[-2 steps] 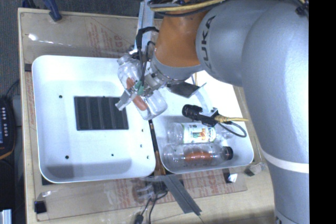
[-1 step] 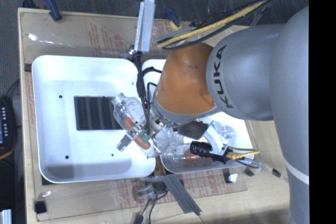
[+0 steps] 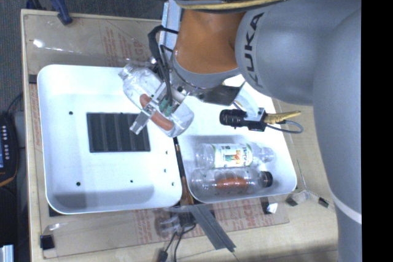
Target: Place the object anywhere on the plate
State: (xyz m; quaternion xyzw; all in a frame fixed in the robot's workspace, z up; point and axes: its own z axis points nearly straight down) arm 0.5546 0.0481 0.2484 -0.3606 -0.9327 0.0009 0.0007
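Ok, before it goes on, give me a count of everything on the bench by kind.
Clear bottles: 3 (held bottle, labelled bottle, dark-capped bottle)
Dark ribbed plate: 1
White bins: 2 (plate's bin, bottles' bin)
Total: 6

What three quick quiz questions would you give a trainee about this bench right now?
1. True or false: the black plate lies in the left bin.
2. How many bottles lie in the right bin? A one, B two, C four.
3. Fill in: the tool grips a clear ____.

Key:
1. True.
2. B: the labelled bottle and the dark-capped bottle.
3. Bottle: the held bottle hangs over the left bin's right edge.
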